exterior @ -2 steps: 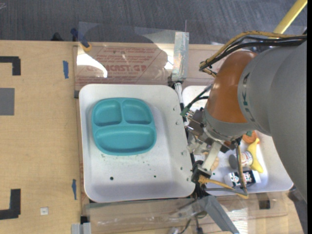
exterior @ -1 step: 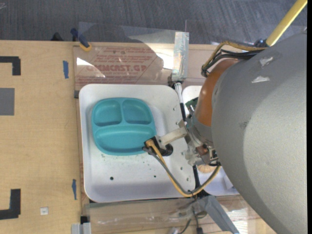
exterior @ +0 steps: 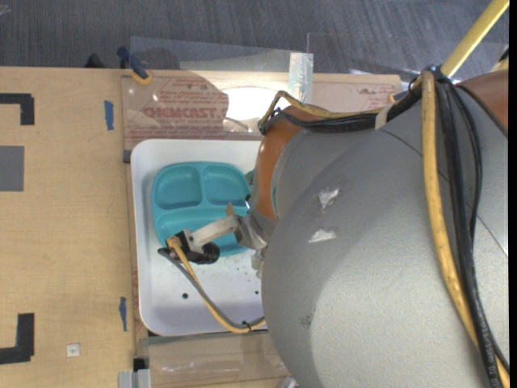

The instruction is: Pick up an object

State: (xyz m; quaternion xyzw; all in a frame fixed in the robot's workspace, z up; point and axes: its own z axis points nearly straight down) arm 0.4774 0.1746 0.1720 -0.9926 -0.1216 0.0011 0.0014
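Note:
A teal divided plate (exterior: 198, 196) lies in the upper half of the left white bin (exterior: 161, 301). It has two small compartments at the back and one larger one in front. My gripper (exterior: 252, 234) hangs low over the plate's right front edge, mostly covered by my own grey arm (exterior: 380, 257). Whether it touches the plate cannot be told. The arm and its orange band (exterior: 266, 160) hide the plate's right rim.
The bin's front floor shows bare white with a few small dark specks (exterior: 234, 275). Clear plastic sheeting (exterior: 202, 103) lies behind the bin. A tan board (exterior: 60, 217) covers the bench to the left. My arm hides everything on the right.

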